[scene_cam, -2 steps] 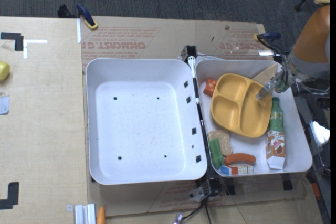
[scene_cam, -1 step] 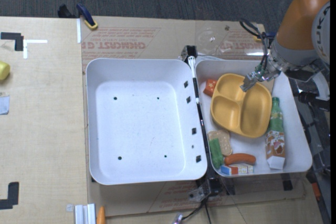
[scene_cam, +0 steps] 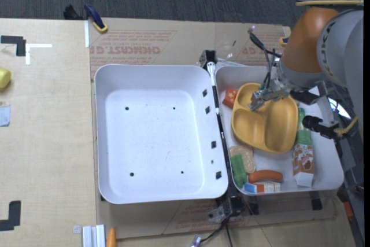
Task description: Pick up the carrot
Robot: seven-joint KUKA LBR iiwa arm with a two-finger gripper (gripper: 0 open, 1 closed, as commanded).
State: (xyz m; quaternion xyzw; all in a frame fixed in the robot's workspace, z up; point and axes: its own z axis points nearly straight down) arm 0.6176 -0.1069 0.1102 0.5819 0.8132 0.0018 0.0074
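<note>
Toward the right of the frame, the gripper [scene_cam: 258,102] is hanging over the yellow dish [scene_cam: 272,124] in the right bin [scene_cam: 324,182]; how wide it is set I cannot tell. The carrot [scene_cam: 265,175] is lying low in that bin, wedged between a carton [scene_cam: 263,187] and a pale packet [scene_cam: 247,160], probably crowding any approach. The left bin [scene_cam: 156,124] is sitting beside.

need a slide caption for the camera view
Gripper over the yellow bowl in the right bin, carrot lying nearer the front.
</note>
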